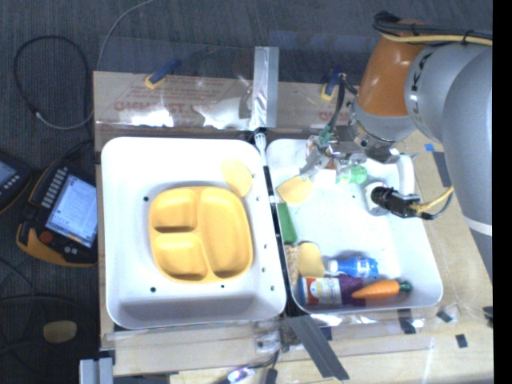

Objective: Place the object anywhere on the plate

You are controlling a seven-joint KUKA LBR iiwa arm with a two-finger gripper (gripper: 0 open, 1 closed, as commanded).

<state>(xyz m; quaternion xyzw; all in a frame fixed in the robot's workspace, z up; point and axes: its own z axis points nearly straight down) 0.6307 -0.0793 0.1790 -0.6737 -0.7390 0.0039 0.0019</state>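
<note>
nearest the lens, an orange plastic carrot is seen in the right white bin – a pale yellow rounded block is clamped in the two-finger gripper, beside the yellow three-compartment plate.

camera: fixed overhead | slanted down | both bins in frame
</note>
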